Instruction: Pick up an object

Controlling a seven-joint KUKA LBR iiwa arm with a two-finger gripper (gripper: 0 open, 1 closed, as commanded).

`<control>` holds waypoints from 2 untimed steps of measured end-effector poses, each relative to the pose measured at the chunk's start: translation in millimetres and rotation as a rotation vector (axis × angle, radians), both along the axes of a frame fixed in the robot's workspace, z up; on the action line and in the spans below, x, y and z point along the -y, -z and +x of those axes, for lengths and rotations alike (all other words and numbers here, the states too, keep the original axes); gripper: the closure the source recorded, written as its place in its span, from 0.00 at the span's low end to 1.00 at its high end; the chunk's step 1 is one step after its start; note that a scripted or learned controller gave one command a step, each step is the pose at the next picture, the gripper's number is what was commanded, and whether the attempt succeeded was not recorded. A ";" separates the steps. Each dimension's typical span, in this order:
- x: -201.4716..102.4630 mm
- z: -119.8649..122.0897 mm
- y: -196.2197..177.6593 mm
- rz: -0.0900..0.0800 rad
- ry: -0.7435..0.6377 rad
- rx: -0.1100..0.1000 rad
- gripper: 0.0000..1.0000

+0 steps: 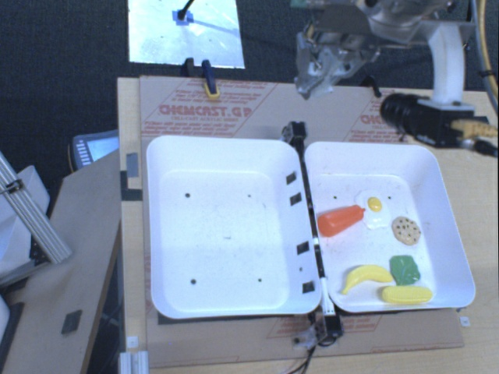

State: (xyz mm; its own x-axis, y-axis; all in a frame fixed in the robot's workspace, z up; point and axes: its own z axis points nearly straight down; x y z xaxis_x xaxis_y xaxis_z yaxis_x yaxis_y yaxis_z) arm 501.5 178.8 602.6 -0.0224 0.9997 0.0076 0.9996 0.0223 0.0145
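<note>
The right bin [448, 201] holds several toy foods. An orange carrot [341, 220] lies near its left wall, with a fried egg [373, 206] just to its right. A round cookie [406, 230] sits further right. Along the front lie a yellow banana [366, 276], a green piece [405, 269] and a yellow oblong piece [406, 294]. My gripper [309, 86] hangs high behind the bins, over the back edge of the board, well apart from every object. Nothing is seen in it.
The left bin [156, 209] stands beside the right one, joined by black clips [300, 201] along the shared wall. A shiny metal sheet [185, 20] lies at the back left. A yellow-handled clamp [210, 84] grips the cardboard board [203, 109].
</note>
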 end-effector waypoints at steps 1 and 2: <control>0.2 0.2 -11.1 0.001 -0.002 0.002 1.00; 0.5 0.4 -22.4 0.002 -0.004 0.004 1.00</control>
State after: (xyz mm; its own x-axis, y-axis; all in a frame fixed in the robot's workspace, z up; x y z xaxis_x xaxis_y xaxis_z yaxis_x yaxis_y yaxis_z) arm 501.9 178.3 625.0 -0.0264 0.9996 0.0095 0.9995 0.0262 0.0189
